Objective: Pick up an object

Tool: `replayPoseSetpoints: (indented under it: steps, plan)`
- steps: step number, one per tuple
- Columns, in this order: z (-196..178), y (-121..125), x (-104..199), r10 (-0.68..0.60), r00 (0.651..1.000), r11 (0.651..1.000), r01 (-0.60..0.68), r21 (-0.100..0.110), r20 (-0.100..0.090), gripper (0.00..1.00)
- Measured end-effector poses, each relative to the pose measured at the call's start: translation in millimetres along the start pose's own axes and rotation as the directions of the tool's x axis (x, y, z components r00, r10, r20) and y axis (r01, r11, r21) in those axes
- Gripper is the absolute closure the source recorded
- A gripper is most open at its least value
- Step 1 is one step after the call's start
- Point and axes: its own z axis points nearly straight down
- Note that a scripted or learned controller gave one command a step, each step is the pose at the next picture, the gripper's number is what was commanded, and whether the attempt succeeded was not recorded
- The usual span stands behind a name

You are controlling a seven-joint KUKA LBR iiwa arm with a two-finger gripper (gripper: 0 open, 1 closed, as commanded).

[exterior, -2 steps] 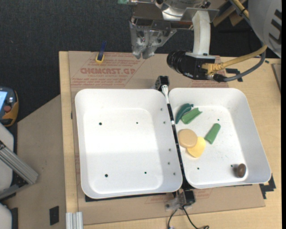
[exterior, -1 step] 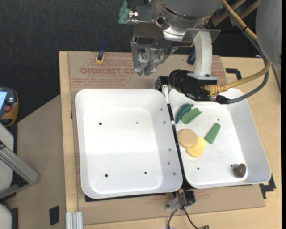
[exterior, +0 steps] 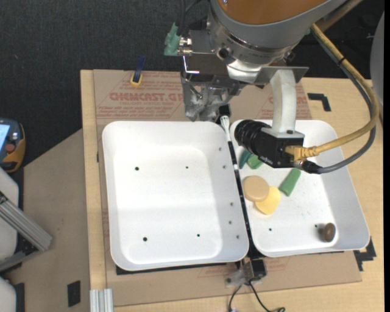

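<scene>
Glossy white right bin [exterior: 347, 201] holds a tan disc [exterior: 255, 187], green block [exterior: 290, 181]; pincer [exterior: 206, 113] state unclear.

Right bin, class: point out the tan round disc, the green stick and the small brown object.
tan round disc [exterior: 256, 187]: camera view, its flat top.
green stick [exterior: 290, 181]: camera view, mid-length.
small brown object [exterior: 328, 231]: camera view, its centre.

A broad orange band [exterior: 262, 12] is seen above a grey wrist ring [exterior: 256, 46]. A silver-grey metal claw [exterior: 204, 103] with dark fittings is mounted beneath a black plate. A green connector [exterior: 172, 41] is noted at its side. A white bracket [exterior: 284, 103] carries a black cylindrical unit [exterior: 265, 143]. A tan cable [exterior: 353, 79] is attached.
</scene>
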Motion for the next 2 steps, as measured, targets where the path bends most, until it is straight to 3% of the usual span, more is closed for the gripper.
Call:
replayPoseSetpoints:
  steps: [1, 2]
  plan:
    - [218.6, 43.4, -0.9, 0.005, 1.000, 1.000, -0.005, 0.014, 0.008, 1.00]
    - [160.8, 62.2, 0.5, 0.003, 1.000, 1.000, -0.003, -0.010, -0.003, 1.00]
